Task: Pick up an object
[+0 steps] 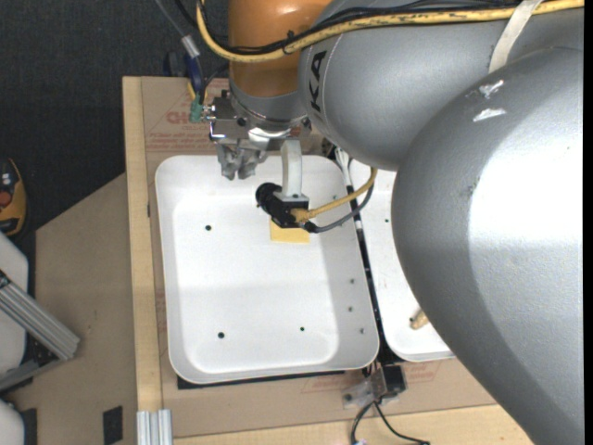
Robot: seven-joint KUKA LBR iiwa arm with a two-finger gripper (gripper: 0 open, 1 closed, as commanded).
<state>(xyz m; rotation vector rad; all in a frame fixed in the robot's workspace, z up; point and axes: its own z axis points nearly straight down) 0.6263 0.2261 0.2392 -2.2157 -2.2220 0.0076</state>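
Hovering over left bin (185,276): fingers (239,163), gap unreadable; one yellow block (289,234).

The arm (463,156) is a bulky, glossy grey casing with an orange band (273,26) at twelve o'clock above the wrist, yellow and black cables looping across it, a strip of pale tape at two o'clock, and what may be a metal-grey gripper (239,160) below.

White bin (250,332) (black-dotted), yellow block (289,234).
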